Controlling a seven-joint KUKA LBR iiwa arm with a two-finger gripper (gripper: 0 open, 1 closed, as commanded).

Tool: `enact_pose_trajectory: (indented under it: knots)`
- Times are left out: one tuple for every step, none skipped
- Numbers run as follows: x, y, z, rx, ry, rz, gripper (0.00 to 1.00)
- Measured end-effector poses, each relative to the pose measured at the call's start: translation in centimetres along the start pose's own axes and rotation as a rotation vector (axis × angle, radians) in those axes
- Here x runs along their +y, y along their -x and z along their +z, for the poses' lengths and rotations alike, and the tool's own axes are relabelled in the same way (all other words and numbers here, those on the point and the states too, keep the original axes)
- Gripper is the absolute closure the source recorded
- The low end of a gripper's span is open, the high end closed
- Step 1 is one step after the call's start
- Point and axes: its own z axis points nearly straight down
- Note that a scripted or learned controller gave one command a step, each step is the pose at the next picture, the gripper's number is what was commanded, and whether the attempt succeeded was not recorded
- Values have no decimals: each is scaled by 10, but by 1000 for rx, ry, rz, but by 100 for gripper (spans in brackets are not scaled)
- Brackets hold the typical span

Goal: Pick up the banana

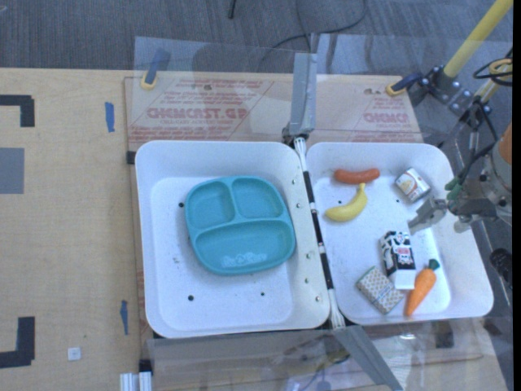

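Nearest the camera, front of the right bin (pixel 468 300): a toy carrot (pixel 420 288) lying at a slant, green top up, just beside a small patterned box (pixel 379 289). Touching the carrot's upper end, a black-and-white carton (pixel 398 255).

Mid bin, right rim: the gripper (pixel 425 217) reaches in over the edge, low, its tip near the carton's upper side and well apart from the banana. The fingers look grey and blurred (cannot tell whether spread or closed); nothing visibly between them.

Further in: the banana (pixel 348 204), yellow, curved, lying flat on the bin floor toward the bin's left half, near the divider. Just beyond it, a red-orange sausage (pixel 356 174), apart by a thin gap. To the right of that, a small tin (pixel 412 184) on its side.

Left bin (pixel 163 283): a teal divided plate (pixel 239 223), three compartments, sitting centrally.

Both bins rest on the wooden worktop (pixel 57 243).
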Motion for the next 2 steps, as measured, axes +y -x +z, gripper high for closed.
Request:
enact_pose_trajectory:
  knots:
    - [81,-37,118,1,-1,-36,0]
    - [114,-42,172,0,7,114,0]
